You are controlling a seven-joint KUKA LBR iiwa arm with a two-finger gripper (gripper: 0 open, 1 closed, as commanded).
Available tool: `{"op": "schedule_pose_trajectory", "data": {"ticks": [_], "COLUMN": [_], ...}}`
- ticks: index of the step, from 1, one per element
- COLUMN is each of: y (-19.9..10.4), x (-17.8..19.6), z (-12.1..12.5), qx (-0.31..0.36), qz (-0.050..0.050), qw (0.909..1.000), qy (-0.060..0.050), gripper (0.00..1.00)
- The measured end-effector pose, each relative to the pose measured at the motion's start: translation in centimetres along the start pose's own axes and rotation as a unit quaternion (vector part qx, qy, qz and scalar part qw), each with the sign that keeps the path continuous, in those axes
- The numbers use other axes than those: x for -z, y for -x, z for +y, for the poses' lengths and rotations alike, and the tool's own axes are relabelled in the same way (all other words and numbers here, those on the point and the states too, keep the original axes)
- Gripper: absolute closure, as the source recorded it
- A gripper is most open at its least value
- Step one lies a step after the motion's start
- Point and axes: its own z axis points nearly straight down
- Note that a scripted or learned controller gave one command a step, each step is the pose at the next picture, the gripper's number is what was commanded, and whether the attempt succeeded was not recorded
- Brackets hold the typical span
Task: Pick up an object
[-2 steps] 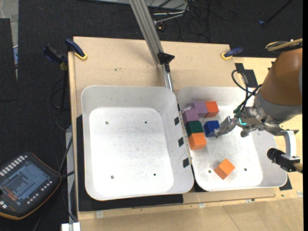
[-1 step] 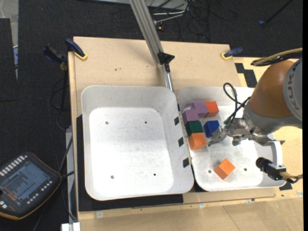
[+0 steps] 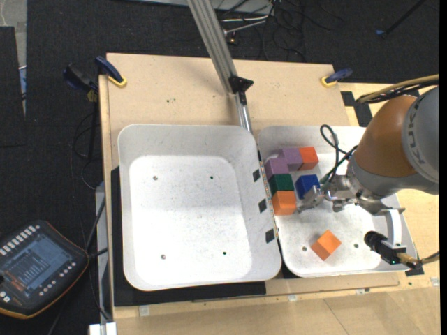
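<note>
In the right bin (image 3: 349,260) a cluster of blocks sits near the left wall: a purple block (image 3: 283,162), an orange-red block (image 3: 308,157), a green block (image 3: 281,182), a blue block (image 3: 306,185) and an orange block (image 3: 283,202). A separate orange block (image 3: 325,245) lies toward the bin's front. My gripper (image 3: 312,199) reaches in from the right, low over the bin, just below the blue block and right of the orange one in the cluster. No block is visibly held.
The left bin (image 3: 185,204) stands beside the right one, sharing a divider with black clips. A metal pole (image 3: 216,44) slants in from the top. A teach pendant (image 3: 35,267) lies off the bench at lower left.
</note>
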Motion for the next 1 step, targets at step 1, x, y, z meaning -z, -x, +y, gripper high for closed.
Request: {"op": "schedule_pose_trajectory", "data": {"ticks": [1], "y": [0.03], "x": [0.81], "z": [-0.03], "qx": [-0.001], "qz": [0.000], "qw": [1.0000], "qy": [0.000], "gripper": [1.00]}}
